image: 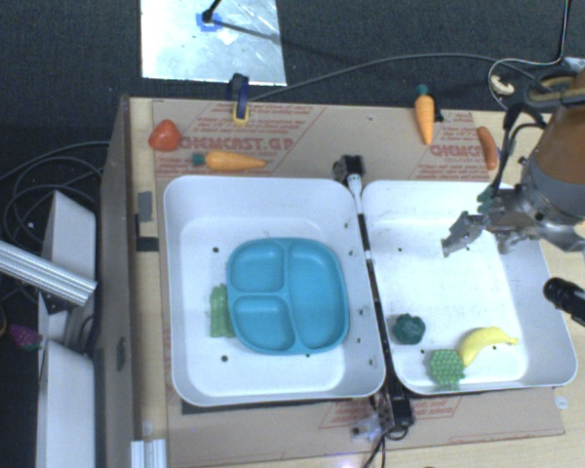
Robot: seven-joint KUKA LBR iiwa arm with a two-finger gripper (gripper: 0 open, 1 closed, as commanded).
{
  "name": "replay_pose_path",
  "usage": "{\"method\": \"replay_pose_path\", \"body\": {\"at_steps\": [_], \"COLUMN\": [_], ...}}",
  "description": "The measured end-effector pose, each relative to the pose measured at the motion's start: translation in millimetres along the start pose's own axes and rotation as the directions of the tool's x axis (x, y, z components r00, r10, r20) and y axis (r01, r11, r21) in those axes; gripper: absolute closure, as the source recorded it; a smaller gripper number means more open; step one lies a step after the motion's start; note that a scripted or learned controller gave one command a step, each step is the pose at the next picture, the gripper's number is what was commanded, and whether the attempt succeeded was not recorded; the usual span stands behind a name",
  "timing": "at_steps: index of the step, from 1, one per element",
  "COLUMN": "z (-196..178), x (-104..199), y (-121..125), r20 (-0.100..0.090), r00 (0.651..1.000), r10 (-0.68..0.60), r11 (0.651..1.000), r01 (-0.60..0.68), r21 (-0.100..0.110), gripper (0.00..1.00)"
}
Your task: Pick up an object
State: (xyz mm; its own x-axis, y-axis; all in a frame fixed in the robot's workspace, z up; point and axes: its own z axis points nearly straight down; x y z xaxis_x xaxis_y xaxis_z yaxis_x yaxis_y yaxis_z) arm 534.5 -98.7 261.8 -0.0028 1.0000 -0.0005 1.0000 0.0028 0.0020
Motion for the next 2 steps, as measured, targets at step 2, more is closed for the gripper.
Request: {"method": "replay_pose_path", "body": {"at_steps": [2], "z": [108], "x": [-38], "y": [119], "r20": [0.001], "r00": [1.000], "r10": [-0.001], "r11": [1.000], "r01": [0.001], "r21": [-0.002], "gripper": [0.00]}}
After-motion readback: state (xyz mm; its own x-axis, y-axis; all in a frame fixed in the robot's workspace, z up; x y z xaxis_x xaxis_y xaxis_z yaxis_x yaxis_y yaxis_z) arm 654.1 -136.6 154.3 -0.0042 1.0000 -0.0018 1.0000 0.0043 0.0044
